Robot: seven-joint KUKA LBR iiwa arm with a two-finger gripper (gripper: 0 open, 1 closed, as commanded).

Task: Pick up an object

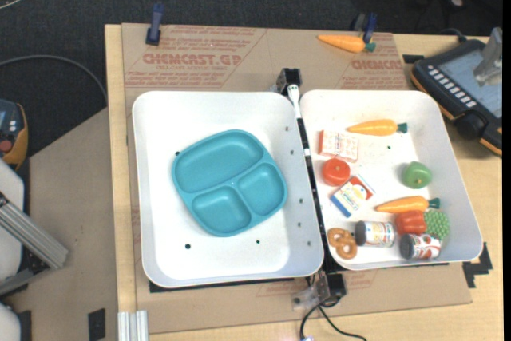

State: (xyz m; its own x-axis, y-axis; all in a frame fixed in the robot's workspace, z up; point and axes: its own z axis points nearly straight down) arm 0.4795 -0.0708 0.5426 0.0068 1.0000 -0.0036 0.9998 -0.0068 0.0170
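sitting in the left bin point(152, 172), centre-left of frame, a teal divided plate point(229, 182); lying in the right bin point(447, 132) are two carrots point(372, 126), a tomato point(336, 170), a green apple point(416, 173), a pretzel point(342, 242) and small cans point(375, 233).

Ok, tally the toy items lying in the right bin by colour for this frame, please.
Orange: 3, two plastic carrots and a pretzel
Red: 2, round tomato, pepper
Green: 2, apple, bumpy vegetable
Printed packs and cans: 4
Total: 11
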